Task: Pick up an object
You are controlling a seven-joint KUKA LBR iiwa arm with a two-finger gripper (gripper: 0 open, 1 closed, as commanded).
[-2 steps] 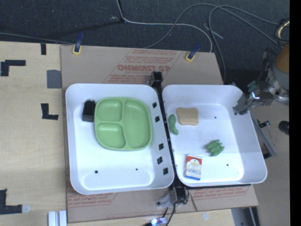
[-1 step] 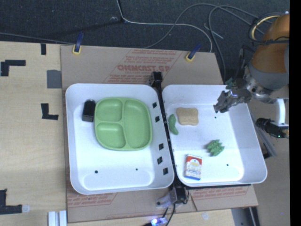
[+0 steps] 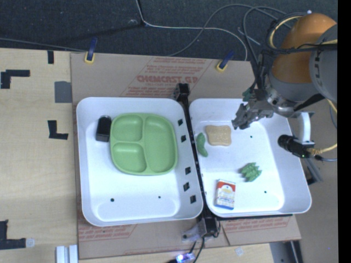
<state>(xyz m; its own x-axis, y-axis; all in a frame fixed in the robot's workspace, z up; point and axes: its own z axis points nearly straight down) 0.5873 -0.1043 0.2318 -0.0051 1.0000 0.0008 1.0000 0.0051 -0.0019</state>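
In the right bin [image 3: 274, 201] lie a tan slice of bread [image 3: 218, 136], a small green pod-shaped piece [image 3: 202, 145], a green leafy toy [image 3: 250, 172] and a small red and white packet [image 3: 225, 194]. My gripper [image 3: 239, 122] hangs over the bin's back part, just right of and above the bread, with nothing seen between its fingers. How far apart the fingers stand is too dark and small to read.
The left bin [image 3: 93, 201] holds a green divided plate [image 3: 144, 144] and a black block [image 3: 103, 129] at the plate's left. A black divider [image 3: 189, 147] runs between the bins. Cables trail across the dark back of the bench.
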